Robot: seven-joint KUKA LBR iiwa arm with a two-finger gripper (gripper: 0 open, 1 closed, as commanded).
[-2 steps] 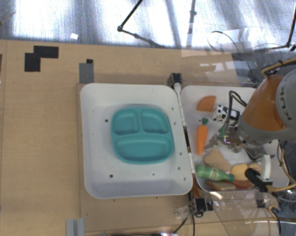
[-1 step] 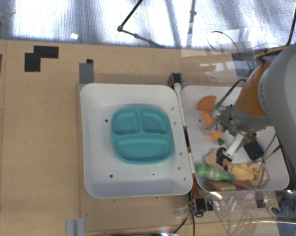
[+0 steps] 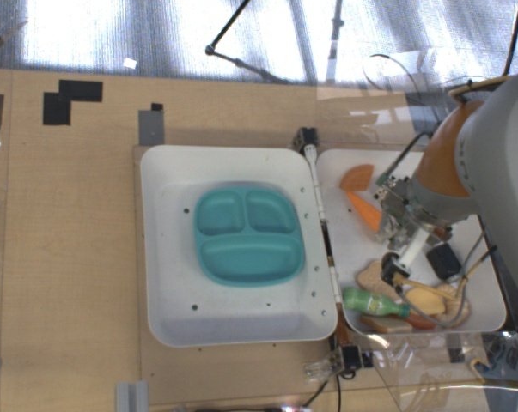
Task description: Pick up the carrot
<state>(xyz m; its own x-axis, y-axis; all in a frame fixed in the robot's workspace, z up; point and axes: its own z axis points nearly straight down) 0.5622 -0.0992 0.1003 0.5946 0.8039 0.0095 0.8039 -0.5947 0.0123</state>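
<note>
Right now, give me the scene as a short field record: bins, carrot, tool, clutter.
left bin: holds a teal divided tray
right bin: holds the food items, arm reaching in from the right
carrot: orange, lying slantwise in the right bin's upper part, beside an orange wedge-shaped piece
tool: low over the right bin, just right of the carrot; grasp not visible
clutter: green bottle and tan food pieces at the right bin's near end

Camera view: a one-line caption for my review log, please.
Gripper beside the carrot in the right bin; teal tray in the left bin.
</note>
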